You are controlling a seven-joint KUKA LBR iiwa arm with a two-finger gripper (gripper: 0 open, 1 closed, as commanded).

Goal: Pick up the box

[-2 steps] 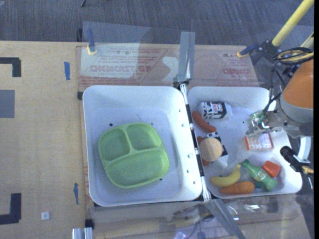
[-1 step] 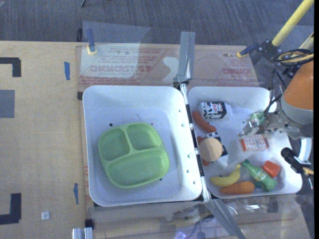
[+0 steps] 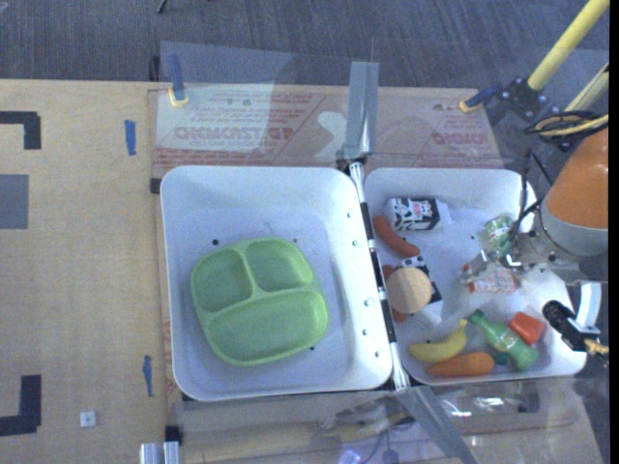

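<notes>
clutter is the risk in the camera view: the box (image 3: 414, 213) lies beside a red sausage (image 3: 395, 238), and the gripper (image 3: 511, 251) hangs well apart from the box, over a crinkled packet (image 3: 491, 280). i cannot tell whether the gripper is spread or pressed together, and it may well grab the packet instead.

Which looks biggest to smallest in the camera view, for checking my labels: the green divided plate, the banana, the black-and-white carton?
1. green divided plate, by far the largest.
2. black-and-white carton and banana: they look alike in size, so I won't rank them.
</notes>
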